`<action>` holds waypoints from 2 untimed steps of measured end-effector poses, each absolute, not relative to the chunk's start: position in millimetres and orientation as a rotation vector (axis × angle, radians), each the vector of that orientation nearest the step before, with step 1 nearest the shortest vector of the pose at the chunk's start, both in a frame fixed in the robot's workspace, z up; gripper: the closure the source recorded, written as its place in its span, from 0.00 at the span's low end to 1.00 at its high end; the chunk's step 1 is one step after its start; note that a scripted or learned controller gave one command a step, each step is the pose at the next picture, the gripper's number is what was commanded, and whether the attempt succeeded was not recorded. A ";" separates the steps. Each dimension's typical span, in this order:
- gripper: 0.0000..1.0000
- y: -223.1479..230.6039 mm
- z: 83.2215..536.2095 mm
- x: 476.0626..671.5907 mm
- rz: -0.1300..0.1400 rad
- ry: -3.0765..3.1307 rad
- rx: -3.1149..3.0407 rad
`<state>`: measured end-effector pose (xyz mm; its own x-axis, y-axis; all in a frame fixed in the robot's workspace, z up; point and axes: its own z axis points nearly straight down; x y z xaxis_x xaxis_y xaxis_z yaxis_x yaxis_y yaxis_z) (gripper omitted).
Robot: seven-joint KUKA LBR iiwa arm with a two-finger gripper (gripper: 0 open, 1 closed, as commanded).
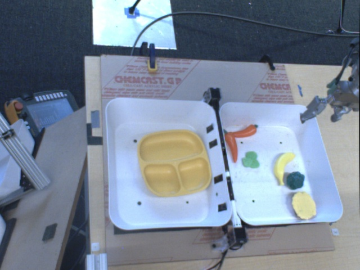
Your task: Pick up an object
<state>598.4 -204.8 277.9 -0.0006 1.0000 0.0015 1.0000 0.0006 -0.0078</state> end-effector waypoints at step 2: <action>0.00 -197.9 227.8 592.6 0.002 -2.221 -2.218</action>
